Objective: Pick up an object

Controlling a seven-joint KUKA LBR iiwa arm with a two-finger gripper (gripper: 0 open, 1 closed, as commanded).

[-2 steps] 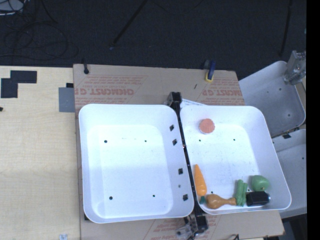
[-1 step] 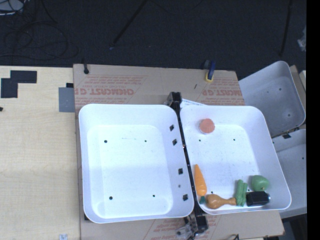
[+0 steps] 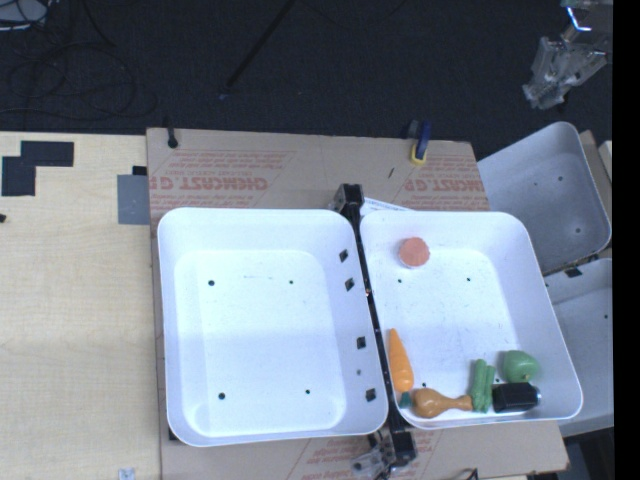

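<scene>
The right bin [image 3: 455, 313] holds several objects. A round salmon-pink piece [image 3: 414, 252] lies near its far edge. An orange carrot [image 3: 400, 361] rests along its left wall. In the near right corner sit an orange gourd shape [image 3: 440, 402], a long green piece [image 3: 482, 384], a rounded green piece [image 3: 519, 366] and a small black block [image 3: 515, 397], close together. My gripper [image 3: 562, 66] hangs high at the top right, well beyond the bins' far side and away from every object, with nothing seen in it.
The left bin [image 3: 250, 328] stands beside the right one on a cardboard sheet [image 3: 260, 173]. A grey metal plate [image 3: 545, 183] leans at the right. A small blue and yellow clamp [image 3: 420, 141] sits at the cardboard's far edge.
</scene>
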